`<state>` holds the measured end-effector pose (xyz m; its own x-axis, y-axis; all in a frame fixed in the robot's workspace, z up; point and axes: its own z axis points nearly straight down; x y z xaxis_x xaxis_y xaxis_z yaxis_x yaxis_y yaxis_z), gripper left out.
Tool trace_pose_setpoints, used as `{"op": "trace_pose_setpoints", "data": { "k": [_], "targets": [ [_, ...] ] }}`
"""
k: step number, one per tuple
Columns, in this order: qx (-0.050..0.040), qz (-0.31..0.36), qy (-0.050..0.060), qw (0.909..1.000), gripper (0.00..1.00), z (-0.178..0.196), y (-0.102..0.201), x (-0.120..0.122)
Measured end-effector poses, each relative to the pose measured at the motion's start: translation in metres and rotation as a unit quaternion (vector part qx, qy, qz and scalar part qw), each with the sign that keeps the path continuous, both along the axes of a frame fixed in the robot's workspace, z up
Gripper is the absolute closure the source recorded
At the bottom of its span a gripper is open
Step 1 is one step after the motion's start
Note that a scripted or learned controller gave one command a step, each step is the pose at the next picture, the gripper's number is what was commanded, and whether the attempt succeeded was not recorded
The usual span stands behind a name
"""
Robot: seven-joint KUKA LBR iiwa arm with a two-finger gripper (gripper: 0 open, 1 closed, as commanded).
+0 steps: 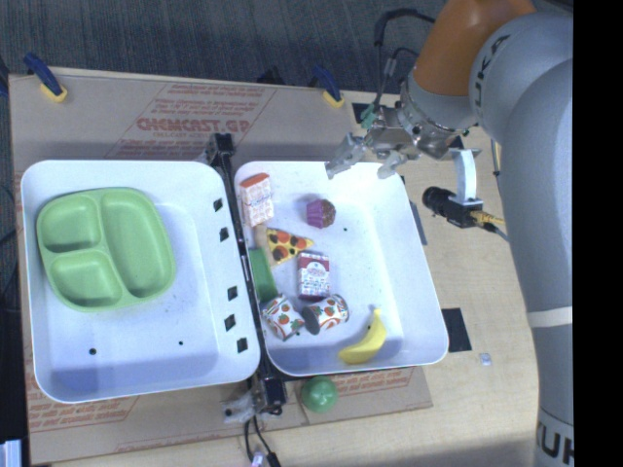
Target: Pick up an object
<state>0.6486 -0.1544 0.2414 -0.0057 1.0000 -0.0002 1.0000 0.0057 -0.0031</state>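
While I watch from above, the right bin (421,290) holds the pickable things: a yellow banana (365,341) at its near right, long axis running near-left to far-right, curved tip pointing far. Left of it lie a patterned wrapped item (292,316), a small red carton (313,275), a pizza-slice toy (285,245), a purple lump (320,212) and an upright orange-white carton (257,199). My arm (496,56) reaches in from the right, wrist bent leftward, its pincer (362,156) hovering over the bin's far edge, fingers spread apart, grasping nothing. The left bin (39,353) carries a green divided tray (102,247). Both bins sit on a cardboard-covered surface (185,115); a green ball (318,394) rests just near of them.
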Motion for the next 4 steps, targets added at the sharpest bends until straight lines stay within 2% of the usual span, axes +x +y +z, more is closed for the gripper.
{"op": "trace_pose_setpoints", "data": {
  "k": [1,2,3,4],
  "targets": [
    [0.0,0.0,0.0,1.0,0.0,0.0,0.0,0.0],
    [0.0007,-0.001,-0.001,1.0,0.0,-0.147,-0.032,-0.116],
    [0.001,0.004,-0.003,1.0,1.0,-0.135,-0.03,-0.113],
    [0.0,-0.001,-0.001,1.0,1.0,-0.064,-0.057,-0.153]
  ]
}}
